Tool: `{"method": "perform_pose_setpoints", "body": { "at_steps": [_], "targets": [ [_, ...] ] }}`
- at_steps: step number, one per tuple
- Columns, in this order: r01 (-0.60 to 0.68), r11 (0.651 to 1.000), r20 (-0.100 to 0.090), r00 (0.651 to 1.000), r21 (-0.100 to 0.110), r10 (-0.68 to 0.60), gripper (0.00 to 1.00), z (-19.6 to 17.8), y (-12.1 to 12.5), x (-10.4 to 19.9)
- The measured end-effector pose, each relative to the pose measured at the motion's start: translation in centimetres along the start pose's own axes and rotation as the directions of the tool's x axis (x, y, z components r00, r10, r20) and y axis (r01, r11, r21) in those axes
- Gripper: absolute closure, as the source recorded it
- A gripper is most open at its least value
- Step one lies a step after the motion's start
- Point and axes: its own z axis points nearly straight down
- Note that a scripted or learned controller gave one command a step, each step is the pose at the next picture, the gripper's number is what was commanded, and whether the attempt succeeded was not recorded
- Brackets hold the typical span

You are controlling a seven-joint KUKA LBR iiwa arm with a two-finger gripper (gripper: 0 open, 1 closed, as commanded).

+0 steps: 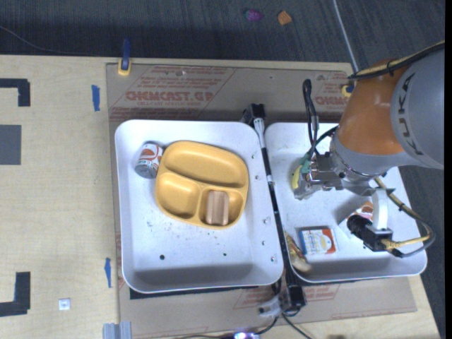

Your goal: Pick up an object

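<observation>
Your arm [385,115] comes in from 3 o'clock, grey with the orange band, and sits over the right bin [417,260]. The gripper [311,177] hangs at that bin's 9 to 10 o'clock area, close to its left wall. You can't tell how its jaws stand from this angle, and nothing is visibly caught in it.

Right bin contents: a small flat card box [317,241] with a blue edge at about 6 o'clock of the bin, lying flat on the floor, apart from the gripper. A small red-and-white item [365,210] sits at 4 o'clock of the gripper, partly hidden by cabling, too small to name. A brownish scrap [297,256] lies at the bin's 7 o'clock corner, just beside the box.

Left bin [141,260]: a yellow divided tray [194,168] sits at centre, tilted slightly. A tan block [216,207] rests in its 5 o'clock compartment. A small can [147,159] on its side touches the tray's 9 o'clock edge.

Both bins sit on a cardboard sheet [169,90].
</observation>
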Motion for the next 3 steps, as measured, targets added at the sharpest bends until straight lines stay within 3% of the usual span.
{"method": "perform_pose_setpoints", "body": {
  "at_steps": [1,2,3],
  "targets": [
    [0.000,1.000,0.001,1.000,0.001,0.000,0.00,0.0,0.0,0.0],
    [0.000,1.000,0.001,1.000,0.001,0.000,0.00,0.0,0.0,0.0],
    [-0.003,1.000,0.002,1.000,-0.001,0.003,0.00,8.3,-3.9,-7.4]
  ]
}}
